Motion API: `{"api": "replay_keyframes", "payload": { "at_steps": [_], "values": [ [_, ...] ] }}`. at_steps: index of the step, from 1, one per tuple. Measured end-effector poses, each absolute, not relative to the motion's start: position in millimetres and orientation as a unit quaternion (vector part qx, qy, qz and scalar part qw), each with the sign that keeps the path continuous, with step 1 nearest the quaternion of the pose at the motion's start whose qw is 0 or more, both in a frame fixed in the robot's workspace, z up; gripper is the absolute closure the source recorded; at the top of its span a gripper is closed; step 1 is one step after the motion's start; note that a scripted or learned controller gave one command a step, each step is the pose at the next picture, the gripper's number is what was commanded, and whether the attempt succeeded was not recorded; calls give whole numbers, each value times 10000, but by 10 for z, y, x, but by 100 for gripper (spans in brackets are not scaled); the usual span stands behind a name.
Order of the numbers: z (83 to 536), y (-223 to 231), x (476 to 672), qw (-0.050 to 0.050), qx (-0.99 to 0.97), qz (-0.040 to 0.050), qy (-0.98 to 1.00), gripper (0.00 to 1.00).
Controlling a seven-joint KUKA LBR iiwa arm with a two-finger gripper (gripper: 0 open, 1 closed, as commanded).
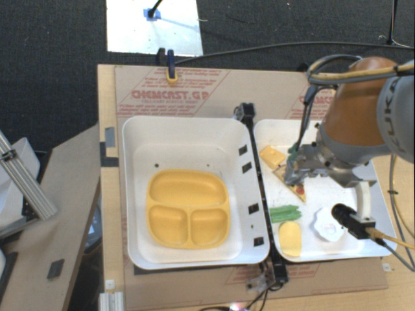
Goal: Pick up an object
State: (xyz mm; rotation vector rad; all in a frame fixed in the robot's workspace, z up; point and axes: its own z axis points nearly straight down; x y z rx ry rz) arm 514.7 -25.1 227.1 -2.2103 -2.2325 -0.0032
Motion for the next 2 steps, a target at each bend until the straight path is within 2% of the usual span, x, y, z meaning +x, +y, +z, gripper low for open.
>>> {"api": "replay_keyframes", "payload": {
  "at_steps": [1,2],
  "values": [
    [2167,283,5068,4,-7039,-7,-7103,100],
    [2296,849,4990,0,-7033,-13,-7109,100]
  ]
}}
